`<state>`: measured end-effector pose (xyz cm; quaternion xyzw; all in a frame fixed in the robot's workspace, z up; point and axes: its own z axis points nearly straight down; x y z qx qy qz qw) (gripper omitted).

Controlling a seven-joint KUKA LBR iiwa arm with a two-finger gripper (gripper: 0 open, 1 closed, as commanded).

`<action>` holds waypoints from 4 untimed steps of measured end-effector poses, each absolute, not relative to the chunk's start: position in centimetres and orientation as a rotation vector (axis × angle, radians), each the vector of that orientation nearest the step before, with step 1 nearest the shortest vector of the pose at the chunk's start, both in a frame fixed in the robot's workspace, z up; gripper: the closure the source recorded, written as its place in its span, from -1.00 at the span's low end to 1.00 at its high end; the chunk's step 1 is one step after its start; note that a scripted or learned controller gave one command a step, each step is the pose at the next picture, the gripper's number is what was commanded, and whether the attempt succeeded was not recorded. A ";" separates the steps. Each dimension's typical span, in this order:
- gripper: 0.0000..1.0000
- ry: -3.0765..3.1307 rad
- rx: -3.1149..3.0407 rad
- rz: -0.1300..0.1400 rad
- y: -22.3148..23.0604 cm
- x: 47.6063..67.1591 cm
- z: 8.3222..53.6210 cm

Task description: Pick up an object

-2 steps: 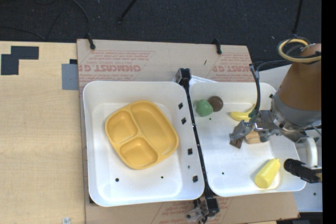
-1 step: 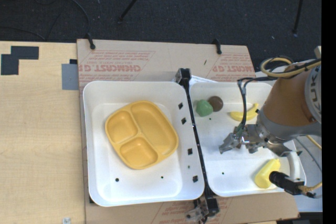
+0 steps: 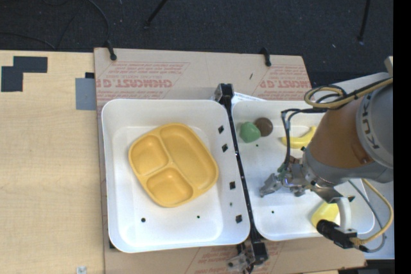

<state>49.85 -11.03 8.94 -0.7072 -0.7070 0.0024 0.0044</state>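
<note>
Behind both bins, cardboard [image 3: 192, 77] bears mirrored red lettering, unreadable.

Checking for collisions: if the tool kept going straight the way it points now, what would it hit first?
Probably the bare floor of the right white bin; the tool points leftward and down, beyond it the black divider. Depth is unclear.

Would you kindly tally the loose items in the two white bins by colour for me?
Yellow: 3, namely divided tray, banana-like piece, block
Green: 1, ball
Brown: 1, ball
Total: 5 that I can make out; the arm may hide more.
</note>
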 end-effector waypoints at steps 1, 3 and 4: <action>1.00 -2.212 -2.221 0.005 -11.1 50.0 10.2; 1.00 -2.225 -2.221 -0.002 -11.0 52.0 20.2; 1.00 -2.223 -2.219 0.000 -11.0 52.0 22.4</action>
